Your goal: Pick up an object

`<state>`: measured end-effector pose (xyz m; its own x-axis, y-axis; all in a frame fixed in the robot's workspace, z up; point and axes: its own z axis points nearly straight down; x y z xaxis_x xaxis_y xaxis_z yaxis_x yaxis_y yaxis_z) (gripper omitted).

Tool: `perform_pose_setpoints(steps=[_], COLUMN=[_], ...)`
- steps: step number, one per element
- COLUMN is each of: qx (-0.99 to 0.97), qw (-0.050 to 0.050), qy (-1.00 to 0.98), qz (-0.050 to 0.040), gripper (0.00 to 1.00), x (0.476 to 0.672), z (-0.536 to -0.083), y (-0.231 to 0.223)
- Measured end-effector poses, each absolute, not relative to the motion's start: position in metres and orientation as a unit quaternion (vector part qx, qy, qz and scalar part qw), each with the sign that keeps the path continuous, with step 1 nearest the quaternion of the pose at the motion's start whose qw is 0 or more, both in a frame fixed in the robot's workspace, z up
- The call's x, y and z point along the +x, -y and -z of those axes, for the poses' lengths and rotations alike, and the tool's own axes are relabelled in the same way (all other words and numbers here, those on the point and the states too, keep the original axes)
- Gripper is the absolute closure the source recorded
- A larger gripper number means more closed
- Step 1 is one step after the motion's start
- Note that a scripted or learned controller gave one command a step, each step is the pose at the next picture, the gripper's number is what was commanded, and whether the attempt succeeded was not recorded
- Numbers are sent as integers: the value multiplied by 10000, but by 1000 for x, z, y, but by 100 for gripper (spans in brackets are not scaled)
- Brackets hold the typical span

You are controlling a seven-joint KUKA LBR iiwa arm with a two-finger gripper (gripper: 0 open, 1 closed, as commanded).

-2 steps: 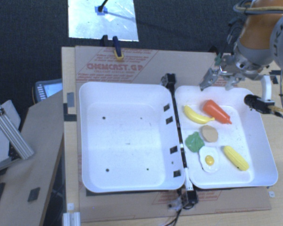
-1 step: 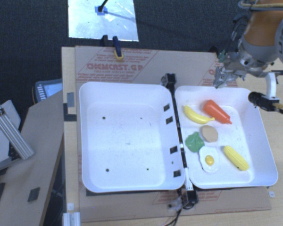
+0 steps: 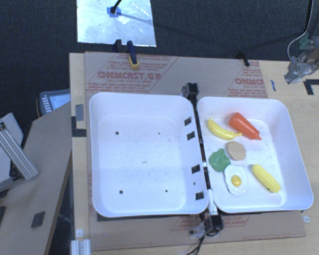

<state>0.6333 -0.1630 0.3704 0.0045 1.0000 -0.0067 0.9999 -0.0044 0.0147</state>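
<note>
Past the right bin's [image 3: 295, 142] far corner, jaws [image 3: 297, 74] over bare bench, holding nothing.

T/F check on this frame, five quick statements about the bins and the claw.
1. All the toy food lies in the right bin. True.
2. The banana lies beside the carrot. True.
3. The fried egg sits in the left bin. False: it lies in the right bin, near the front wall.
4. The claw is down among the food. False: it hangs outside the bins, past the right bin's far corner.
5. The corn cob touches the carrot. False: they lie apart.
</note>
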Motion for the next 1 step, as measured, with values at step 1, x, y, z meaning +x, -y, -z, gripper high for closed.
perform_pose_setpoints(steps=[1], qx=[7087], qw=[67], qy=[-7054], qz=[-21], gripper=[100], x=[576], z=[-460], y=[207])
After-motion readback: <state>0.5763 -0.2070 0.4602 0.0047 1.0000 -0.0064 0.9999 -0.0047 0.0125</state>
